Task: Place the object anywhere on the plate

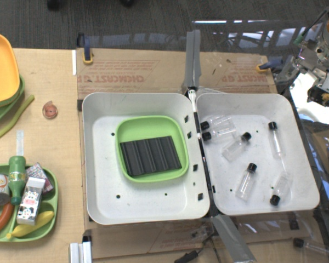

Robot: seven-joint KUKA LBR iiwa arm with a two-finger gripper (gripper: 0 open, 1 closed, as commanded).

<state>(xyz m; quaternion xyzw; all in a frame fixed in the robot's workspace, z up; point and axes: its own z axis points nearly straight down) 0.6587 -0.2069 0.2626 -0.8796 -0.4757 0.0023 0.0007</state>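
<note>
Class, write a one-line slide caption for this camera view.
Green plate carrying a ridged dark block in the left bin; clear black-capped vials scattered in the right bin.

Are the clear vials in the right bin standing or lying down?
Lying down: each vial lies on its side across the right bin floor.

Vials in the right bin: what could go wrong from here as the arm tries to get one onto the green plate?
1. The clear vials lie flat and look round and smooth, so one could roll or slip out of a pinch.
2. Two vials near the divider lie close together; a grasp there may catch or nudge both.
3. A dark ribbed block covers most of the green plate, so a dropped vial might roll off.
</note>
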